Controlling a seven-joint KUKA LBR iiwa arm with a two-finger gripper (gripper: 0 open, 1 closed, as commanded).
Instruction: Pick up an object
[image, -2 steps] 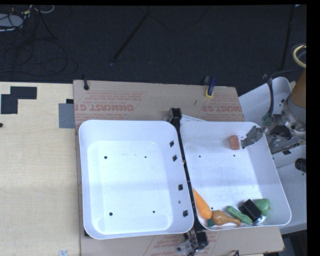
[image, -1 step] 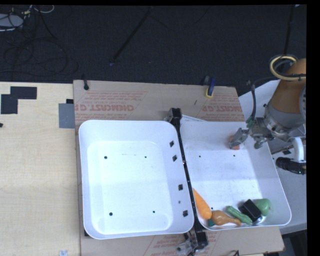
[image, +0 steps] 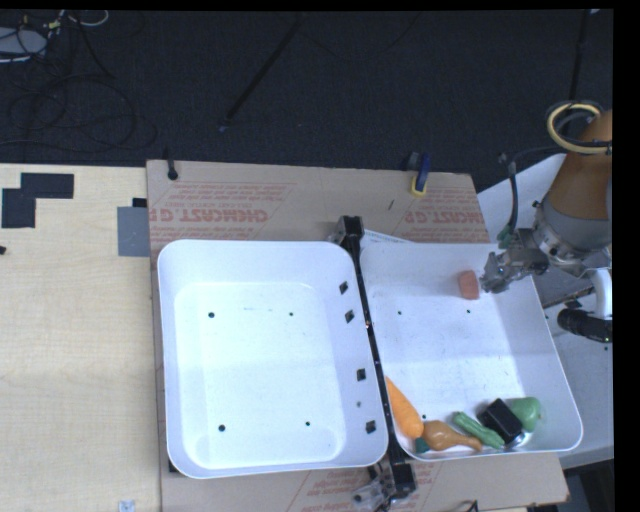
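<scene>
Two white bins (image: 165, 270); right one: five objects, pink block (image: 469, 285) beside pincer (image: 493, 278), grip unclear.

A single fixed camera looks down from above the bench at a slant, far enough back to take in both white bins. The left bin (image: 260, 350) sits at the middle of the view, and the right bin (image: 470, 340) reaches toward the right edge. The near bench edge lies at the bottom, and dark floor with cables fills the far top.
</scene>
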